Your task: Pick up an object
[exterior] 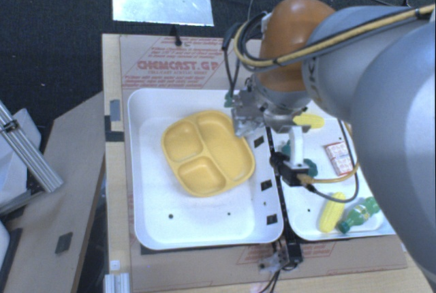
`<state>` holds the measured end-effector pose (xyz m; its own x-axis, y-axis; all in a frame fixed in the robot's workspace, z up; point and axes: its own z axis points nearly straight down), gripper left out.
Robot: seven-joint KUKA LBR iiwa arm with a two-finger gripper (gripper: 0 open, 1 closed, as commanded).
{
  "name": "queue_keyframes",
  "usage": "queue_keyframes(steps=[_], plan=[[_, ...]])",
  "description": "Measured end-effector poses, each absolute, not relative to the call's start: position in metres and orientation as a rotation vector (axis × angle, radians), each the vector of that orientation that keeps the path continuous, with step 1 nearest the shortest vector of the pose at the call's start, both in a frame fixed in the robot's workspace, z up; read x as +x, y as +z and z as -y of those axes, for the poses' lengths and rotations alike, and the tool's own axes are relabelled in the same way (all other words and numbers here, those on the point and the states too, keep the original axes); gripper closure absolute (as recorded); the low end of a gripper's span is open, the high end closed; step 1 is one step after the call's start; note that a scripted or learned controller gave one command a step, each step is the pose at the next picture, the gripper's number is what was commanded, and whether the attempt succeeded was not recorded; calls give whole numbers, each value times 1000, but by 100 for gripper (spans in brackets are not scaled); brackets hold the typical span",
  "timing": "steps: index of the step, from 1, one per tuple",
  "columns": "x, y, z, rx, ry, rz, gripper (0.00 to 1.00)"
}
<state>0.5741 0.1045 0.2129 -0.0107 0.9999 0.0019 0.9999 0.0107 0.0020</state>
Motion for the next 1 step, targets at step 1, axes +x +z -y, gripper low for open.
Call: queue_keyframes(steps=[1], plan=[[574,213,-101,2215,2,-2227,0]])
